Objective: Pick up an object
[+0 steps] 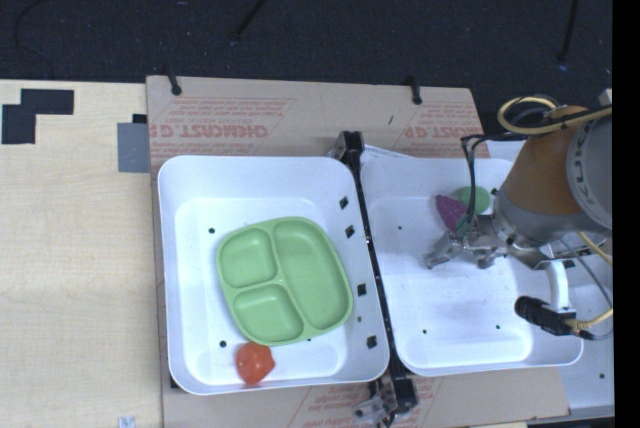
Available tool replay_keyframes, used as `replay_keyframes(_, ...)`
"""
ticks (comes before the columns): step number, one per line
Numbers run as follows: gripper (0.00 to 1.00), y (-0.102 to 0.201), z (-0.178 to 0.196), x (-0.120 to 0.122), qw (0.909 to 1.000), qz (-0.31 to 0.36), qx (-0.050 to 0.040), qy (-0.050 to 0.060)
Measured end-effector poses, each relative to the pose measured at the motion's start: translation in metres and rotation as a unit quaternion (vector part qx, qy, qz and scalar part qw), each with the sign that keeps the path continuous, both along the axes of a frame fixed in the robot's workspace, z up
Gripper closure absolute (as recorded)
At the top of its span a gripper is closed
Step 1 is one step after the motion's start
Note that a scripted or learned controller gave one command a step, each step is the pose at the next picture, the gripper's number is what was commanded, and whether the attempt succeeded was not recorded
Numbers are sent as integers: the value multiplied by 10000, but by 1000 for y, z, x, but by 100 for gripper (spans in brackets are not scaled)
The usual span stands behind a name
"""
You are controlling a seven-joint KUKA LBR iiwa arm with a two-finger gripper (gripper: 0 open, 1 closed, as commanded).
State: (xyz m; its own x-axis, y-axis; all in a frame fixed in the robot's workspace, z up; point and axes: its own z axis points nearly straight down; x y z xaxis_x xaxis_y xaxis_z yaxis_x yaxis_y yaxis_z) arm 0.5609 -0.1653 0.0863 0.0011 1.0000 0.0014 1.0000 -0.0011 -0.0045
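Well, I see my gripper point(450, 251) low in the right bin point(470, 346), just beside the purple object point(449, 209); grip state I cannot tell, nothing lifted yet.

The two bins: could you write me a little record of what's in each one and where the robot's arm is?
left bin: green plate with three compartments, lying flat; orange object beside the plate's near edge
right bin: purple object and light green object at the far side, partly hidden by the arm
arm: reaches in from the right, over the right bin
end effector: low in the right bin, just near of the purple object
holding anything: cannot tell
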Motion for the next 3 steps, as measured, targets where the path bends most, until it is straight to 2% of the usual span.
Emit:
replay_keyframes(1,100,-1,12,0,10000,-11,0,-5)
replay_keyframes(3,100,-3,97,0,10000,8,-10,-33)
